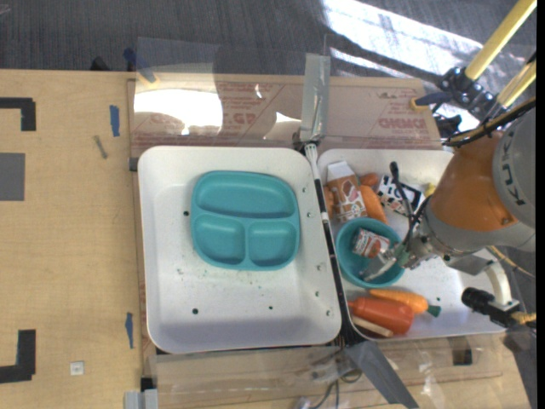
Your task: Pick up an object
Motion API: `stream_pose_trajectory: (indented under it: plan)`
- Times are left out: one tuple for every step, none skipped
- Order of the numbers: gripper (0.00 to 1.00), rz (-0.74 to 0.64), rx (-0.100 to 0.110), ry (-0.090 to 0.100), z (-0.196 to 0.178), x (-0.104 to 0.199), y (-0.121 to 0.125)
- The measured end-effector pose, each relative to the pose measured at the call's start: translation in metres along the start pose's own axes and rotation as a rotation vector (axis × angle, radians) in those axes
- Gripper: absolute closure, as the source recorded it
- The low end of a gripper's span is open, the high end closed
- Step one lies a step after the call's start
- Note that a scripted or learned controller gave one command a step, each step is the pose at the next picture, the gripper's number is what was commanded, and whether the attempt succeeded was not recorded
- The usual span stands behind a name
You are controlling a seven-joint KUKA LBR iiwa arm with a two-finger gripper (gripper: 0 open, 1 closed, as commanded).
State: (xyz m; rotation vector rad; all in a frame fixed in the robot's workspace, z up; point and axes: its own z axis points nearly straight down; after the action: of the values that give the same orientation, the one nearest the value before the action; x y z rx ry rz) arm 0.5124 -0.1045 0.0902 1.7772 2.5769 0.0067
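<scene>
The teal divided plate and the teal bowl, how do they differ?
The divided plate is wide, flat and rounded-rectangular, with three compartments; the bowl is small, round and deeper. The divided plate lies alone in the left bin; the bowl sits in the right bin among other items. The plate's compartments hold nothing, while the bowl holds a small packet, with the gripper at it. Both are teal.

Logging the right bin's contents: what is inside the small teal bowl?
The teal bowl holds a small red-and-white packet. The gripper reaches into the bowl's right side, hiding whatever lies beneath it.
</scene>
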Motion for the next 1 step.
stream_pose_trajectory:
  plan:
    - [1.0,0.013,-0.02,-0.032,-0.0184,-0.0132,0.0021]
